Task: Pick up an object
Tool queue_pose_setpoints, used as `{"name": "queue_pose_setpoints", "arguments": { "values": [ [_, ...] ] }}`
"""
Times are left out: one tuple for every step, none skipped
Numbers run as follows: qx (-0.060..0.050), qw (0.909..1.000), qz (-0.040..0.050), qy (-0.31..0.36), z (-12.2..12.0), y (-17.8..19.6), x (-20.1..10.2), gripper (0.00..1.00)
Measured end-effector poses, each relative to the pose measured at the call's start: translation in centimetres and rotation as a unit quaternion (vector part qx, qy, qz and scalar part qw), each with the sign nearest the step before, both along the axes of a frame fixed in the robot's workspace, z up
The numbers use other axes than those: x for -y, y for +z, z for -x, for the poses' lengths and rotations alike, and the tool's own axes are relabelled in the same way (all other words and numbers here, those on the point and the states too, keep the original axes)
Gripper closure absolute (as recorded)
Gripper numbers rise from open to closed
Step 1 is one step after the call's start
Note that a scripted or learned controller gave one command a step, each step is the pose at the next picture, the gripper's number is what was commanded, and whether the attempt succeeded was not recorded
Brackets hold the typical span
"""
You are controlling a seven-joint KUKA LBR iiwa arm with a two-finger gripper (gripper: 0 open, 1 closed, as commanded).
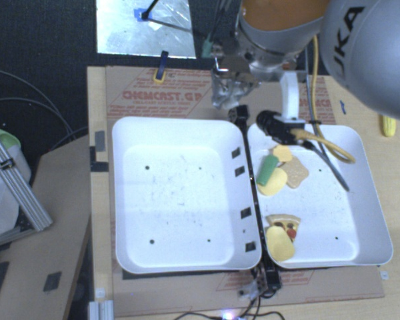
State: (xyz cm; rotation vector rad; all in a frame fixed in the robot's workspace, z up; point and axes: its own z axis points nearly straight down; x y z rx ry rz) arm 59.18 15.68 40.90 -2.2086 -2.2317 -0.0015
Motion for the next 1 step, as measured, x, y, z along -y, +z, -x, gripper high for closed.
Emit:
{"name": "queue_pose_setpoints", "arguments": {
  "values": [
    [0.003,1.0000,-0.0011,0.000,-1.38,2.88,-7.21,1.00]
  ]
}}
